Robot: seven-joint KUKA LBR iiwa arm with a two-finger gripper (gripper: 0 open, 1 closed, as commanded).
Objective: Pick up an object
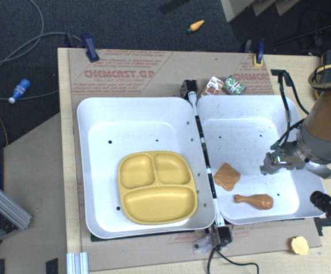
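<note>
In the right bin (239, 130) lie two toy foods: a brown flat piece like a cutlet (227, 177) near the left wall, and a brown drumstick (255, 200) near the front wall. My gripper (270, 165) hangs over the right part of that bin, right of the cutlet and above the drumstick in the view, apart from both. Nothing shows between its fingers. A yellow divided plate (155, 186) rests in the left bin (114, 124).
Behind the bins on the cardboard sit small packets (224, 85) and a black clip (188, 87). A yellow chunk (299, 245) lies on the bench at the front right. Blue clamps (89, 46) hold the board's back edge. Cables run beside the right bin.
</note>
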